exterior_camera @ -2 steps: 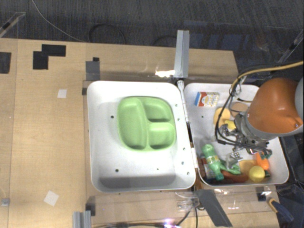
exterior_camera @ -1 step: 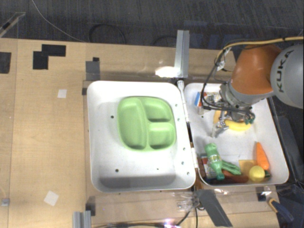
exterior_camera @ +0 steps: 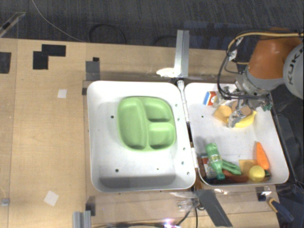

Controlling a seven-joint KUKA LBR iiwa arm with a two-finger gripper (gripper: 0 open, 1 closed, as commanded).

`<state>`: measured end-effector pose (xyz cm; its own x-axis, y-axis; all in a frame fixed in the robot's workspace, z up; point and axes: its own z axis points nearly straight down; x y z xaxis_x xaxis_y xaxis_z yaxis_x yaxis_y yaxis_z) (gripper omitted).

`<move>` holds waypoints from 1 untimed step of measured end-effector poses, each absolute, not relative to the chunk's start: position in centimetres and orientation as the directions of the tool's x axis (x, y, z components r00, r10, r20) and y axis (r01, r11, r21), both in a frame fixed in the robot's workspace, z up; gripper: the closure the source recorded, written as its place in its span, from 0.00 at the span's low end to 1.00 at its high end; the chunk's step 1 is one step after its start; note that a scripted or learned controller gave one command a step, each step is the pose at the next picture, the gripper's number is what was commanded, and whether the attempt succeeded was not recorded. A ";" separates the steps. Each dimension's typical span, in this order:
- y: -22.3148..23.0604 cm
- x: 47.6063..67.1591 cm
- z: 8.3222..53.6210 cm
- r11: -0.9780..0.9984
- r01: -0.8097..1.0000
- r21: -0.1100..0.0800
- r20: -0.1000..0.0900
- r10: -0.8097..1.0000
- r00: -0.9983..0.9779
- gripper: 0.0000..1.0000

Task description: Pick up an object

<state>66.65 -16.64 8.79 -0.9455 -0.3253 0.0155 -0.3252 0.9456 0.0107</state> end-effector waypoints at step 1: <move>-17.1 59.6 8.9 0.972 -0.234 -0.004 -0.012 -0.234 -0.972 0.00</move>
